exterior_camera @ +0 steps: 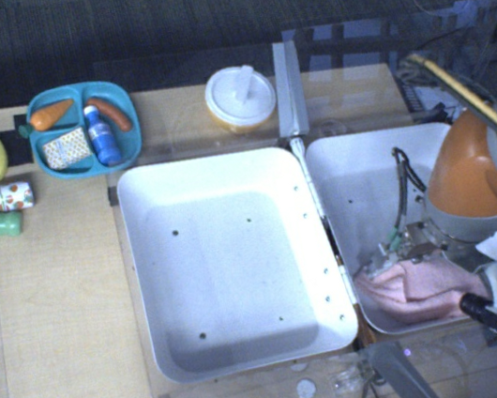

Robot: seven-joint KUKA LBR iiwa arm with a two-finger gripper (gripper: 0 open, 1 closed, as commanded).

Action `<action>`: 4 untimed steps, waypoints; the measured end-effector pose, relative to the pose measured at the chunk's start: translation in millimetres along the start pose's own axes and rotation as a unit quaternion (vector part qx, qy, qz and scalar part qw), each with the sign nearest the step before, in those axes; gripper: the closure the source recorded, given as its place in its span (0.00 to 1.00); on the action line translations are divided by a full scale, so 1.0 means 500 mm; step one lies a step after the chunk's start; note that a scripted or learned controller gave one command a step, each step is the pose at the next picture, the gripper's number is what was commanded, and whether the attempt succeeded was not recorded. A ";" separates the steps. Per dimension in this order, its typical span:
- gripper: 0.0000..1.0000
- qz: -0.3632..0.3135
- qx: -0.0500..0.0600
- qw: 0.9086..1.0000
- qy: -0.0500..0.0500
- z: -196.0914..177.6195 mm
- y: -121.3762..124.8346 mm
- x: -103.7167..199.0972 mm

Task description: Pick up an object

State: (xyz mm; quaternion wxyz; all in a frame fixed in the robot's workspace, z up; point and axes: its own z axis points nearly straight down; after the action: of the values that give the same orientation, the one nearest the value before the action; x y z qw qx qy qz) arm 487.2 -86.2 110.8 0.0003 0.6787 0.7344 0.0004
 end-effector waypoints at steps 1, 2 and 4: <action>0.00 0.023 -0.007 1.000 0.000 0.038 0.009 0.000; 1.00 0.021 -0.011 1.000 -0.001 0.014 0.015 0.000; 0.00 -0.113 -0.001 0.994 -0.001 -0.148 0.159 0.066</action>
State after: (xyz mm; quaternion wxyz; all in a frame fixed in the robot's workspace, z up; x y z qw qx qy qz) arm 563.9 -46.8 184.6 0.0014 0.5910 0.8067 0.0008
